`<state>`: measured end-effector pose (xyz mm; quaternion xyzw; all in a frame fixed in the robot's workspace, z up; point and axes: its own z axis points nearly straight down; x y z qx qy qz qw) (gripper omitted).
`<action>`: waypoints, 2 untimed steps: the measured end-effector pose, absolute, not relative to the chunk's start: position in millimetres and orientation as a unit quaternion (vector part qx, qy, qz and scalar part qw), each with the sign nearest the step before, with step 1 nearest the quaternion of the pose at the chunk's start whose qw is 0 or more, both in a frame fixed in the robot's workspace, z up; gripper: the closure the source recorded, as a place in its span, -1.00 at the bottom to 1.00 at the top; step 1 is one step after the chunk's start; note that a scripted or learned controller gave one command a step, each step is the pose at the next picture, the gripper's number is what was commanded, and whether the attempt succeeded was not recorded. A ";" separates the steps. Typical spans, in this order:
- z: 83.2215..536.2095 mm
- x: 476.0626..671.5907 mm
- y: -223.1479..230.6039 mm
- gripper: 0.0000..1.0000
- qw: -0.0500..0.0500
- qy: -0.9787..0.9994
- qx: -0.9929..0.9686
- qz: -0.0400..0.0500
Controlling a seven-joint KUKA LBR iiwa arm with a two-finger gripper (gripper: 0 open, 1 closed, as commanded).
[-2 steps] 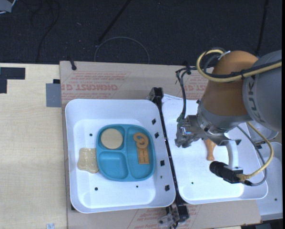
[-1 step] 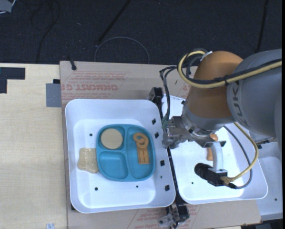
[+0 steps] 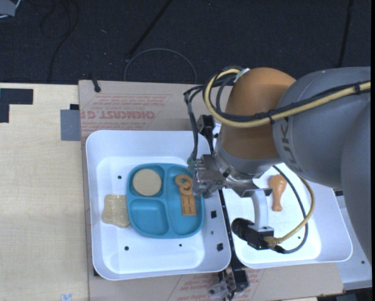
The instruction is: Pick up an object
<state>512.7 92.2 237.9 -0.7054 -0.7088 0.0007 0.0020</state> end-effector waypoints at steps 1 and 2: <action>228.5 502.2 106.8 1.00 0.002 -0.708 -0.707 0.002; 228.0 509.1 107.8 1.00 0.001 -0.708 -0.706 0.002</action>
